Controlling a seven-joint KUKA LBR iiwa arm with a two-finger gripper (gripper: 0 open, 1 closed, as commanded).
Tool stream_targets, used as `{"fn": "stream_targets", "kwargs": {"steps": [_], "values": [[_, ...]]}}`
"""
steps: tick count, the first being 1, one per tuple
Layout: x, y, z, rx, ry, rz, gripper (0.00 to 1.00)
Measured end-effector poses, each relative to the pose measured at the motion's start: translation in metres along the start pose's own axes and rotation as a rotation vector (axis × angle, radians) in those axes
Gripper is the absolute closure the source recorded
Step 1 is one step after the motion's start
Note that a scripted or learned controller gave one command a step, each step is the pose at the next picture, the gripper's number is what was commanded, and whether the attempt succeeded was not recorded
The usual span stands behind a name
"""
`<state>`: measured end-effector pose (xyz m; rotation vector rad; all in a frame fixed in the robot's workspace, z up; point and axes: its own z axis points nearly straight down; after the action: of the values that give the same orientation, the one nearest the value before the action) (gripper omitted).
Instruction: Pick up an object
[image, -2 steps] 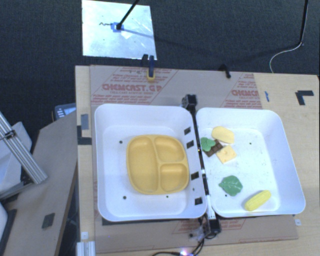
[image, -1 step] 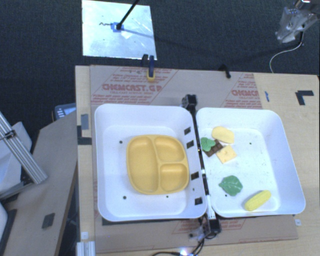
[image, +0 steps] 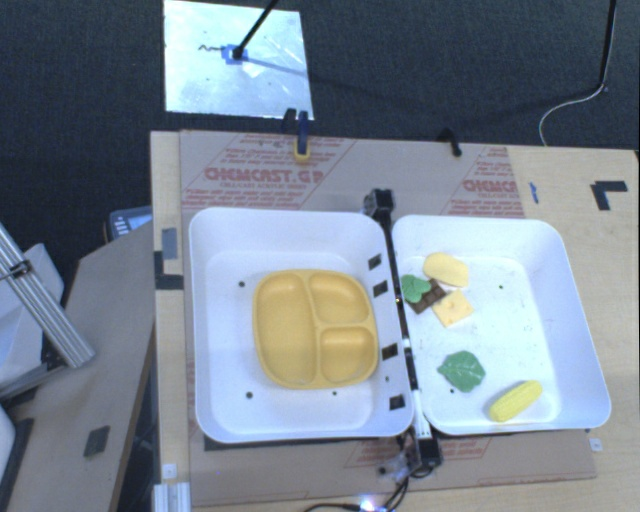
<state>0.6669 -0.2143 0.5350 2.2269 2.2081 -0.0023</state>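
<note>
The corn cob (image: 516, 400), lying alone near the front right corner of the right bin (image: 580, 300), well apart from the green leaf (image: 461, 370), looks the easiest pick, best gripped across its narrow width; the gripper's state I cannot tell.
</note>
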Motion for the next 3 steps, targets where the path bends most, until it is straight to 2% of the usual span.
{"fn": "stream_targets", "kwargs": {"steps": [1,2,3], "values": [[0.064,-0.021,-0.001,0.000,0.006,-0.016,1.00],[0.005,0.001,0.000,0.000,0.002,-0.006,1.00],[0.094,0.002,-0.001,-0.002,0.007,-0.021,1.00]]}}
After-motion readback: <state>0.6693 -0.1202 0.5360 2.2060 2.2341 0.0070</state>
